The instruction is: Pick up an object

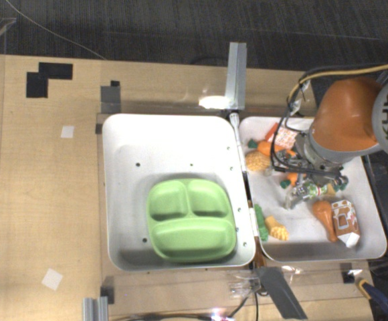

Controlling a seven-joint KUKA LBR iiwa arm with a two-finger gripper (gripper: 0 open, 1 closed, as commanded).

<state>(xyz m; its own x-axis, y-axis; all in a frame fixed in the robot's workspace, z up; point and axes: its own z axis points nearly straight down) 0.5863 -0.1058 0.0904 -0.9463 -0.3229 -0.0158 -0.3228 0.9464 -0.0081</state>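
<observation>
Tool above one right bin

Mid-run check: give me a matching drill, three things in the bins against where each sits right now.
Things:
1. green divided tray
2. orange carrot-like toy
3. gripper

Places:
A. right bin, near its front right corner
B. left bin, towards the front
C. over the middle of the right bin, among the toys

Pairs: 1-B, 2-A, 3-C

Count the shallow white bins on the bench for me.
2. The left shallow white bin holds a green divided plastic tray; the right shallow white bin holds small toys under the arm.
</observation>
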